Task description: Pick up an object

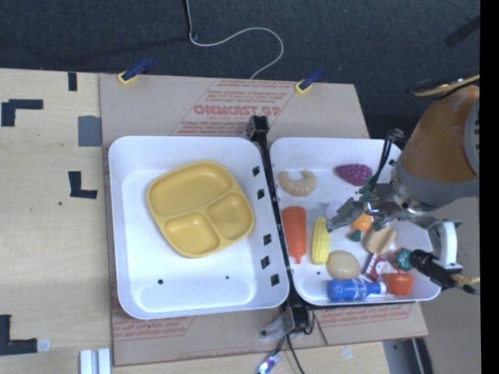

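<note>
The arm's gripper hangs low over the right bin, its metal fingers spread open and pointing toward the bin's middle. A small orange piece lies just beside the fingers, at their lower side, and whether it sits between them cannot be told. A tan potato-like object rests below, near the corn cob and the carrot. Purple grapes and a pale croissant lie near the far wall; a blue bottle and a tomato sit along the near wall. The left bin holds a yellow divided plate
</note>
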